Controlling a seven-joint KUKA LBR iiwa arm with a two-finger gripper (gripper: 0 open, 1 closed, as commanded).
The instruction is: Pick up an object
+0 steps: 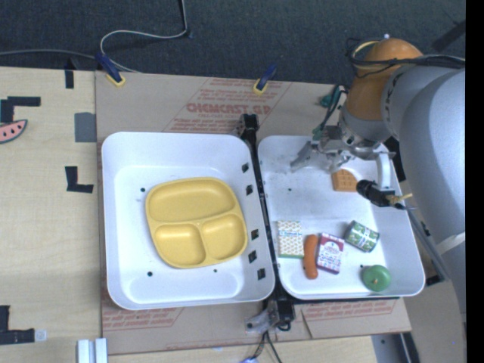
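Worktop, light wood w/ a cardboard sheet under the bins, black tape marks at left. KUKA arm, grey w/ orange band, reaching in from right over the right bin's far end. Left bin, white, shallow, touching right bin along the middle edge. In left bin: yellow 3-compartment plate, roughly centred, lying flat. Gripper low over far-left part of right bin; fingers spread apart, nothing betw. them, pointing left-down toward bare bin floor.

In right bin, apart from gripper: orange waffle-like cracker just right of gripper, near arm's wrist. Along near side: small printed box, white/green, flat; orange carrot-like piece just right of it, lengthwise toward near wall; pink/red box beside that, touching or nearly so. Green-labelled can on its side, further right. Green apple in near-right corner, close to wall.

Two yellow-blue clamps on cardboard's far edge; black cable looping behind.
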